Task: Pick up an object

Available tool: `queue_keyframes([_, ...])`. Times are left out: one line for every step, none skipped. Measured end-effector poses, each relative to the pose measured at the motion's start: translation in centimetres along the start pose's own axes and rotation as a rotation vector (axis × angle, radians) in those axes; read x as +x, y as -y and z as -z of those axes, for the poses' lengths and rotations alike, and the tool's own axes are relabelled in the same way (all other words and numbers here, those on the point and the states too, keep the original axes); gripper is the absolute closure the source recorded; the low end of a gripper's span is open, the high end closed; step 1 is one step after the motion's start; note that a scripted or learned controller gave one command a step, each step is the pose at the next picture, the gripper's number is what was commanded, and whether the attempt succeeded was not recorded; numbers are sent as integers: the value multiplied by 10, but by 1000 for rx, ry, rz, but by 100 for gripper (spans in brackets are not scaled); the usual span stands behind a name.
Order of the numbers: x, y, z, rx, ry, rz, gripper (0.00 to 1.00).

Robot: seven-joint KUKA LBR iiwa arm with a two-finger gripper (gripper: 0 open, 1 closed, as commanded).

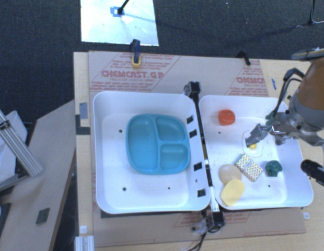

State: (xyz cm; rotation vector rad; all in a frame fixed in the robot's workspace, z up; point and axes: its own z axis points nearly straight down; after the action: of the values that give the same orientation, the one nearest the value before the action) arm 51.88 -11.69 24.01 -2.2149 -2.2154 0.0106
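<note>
Two bins sit before me. Leftmost, well left of the small yellow piece [252, 146], a blue divided plate [157, 143] fills the left bin [107, 156]. Nearer, the orange object [226, 117] lies up-left of it, the tan lump [230, 173], yellow disc [232, 192] and checkered block [249, 167] below. My gripper [256, 136] hovers just above it; how open it is, I cannot tell. Right lies a green object [273, 168]. I judge I'm approaching; next, descend and close.

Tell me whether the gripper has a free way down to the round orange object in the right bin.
Probably yes: the round orange object lies alone, apart from the gripper.
</note>
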Motion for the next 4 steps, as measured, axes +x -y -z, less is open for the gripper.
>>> queue_keyframes([0, -2, 6, -13, 2, 3, 0])
queue_keyframes([0, -4, -56, -10, 1, 1, 0])
queue_keyframes([4, -6, -98, -9, 1, 0, 0])
queue_keyframes([3, -8, -148, -15, 3, 0, 0])
